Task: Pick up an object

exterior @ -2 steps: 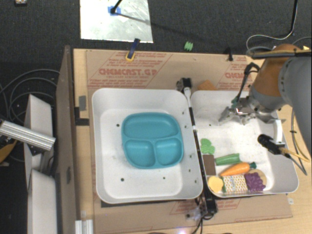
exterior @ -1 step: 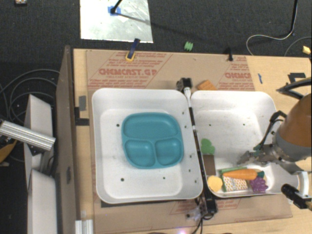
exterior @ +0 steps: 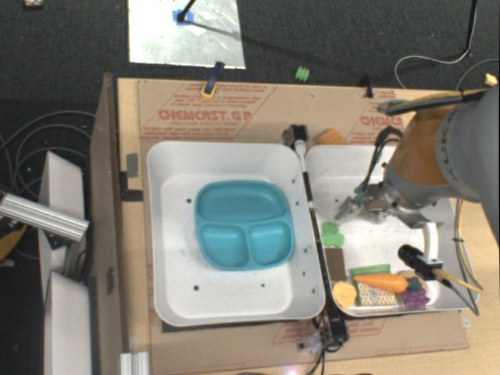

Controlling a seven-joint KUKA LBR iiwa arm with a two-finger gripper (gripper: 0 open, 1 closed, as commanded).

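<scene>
The grey two-finger gripper (exterior: 349, 208) hangs low over the right shallow white bin (exterior: 341, 159), in its middle part and toward the wall between the two bins. From this slanted view I cannot tell whether its jaws are apart or together, and I see nothing held in them.

The nearest candidate is a small light-green plastic toy piece (exterior: 332, 233). It lies on the bin floor against the dividing wall, just below the gripper in the picture and apart from it. I judge it light and fairly stiff, probably with a smooth surface that may slip. A grasp across its narrow width should be better than one along its length. The wall beside it leaves little room on that side, which is the main risk.

Just below it lies a flat dark-brown rectangular block (exterior: 336, 264). It looks thin and hard to get under.

The other things crowd the lower edge of the same bin — an orange toy carrot (exterior: 383, 282), a green flat strip (exterior: 380, 269), a yellow round piece (exterior: 344, 294) and a purple bunch of toy grapes (exterior: 415, 297). The carrot looks rigid and rounded and is best taken at its thick middle, though its neighbours touch it.

The left white bin (exterior: 172, 209) holds a teal divided plastic plate (exterior: 244, 223) — wide, and poor for this gripper.
</scene>
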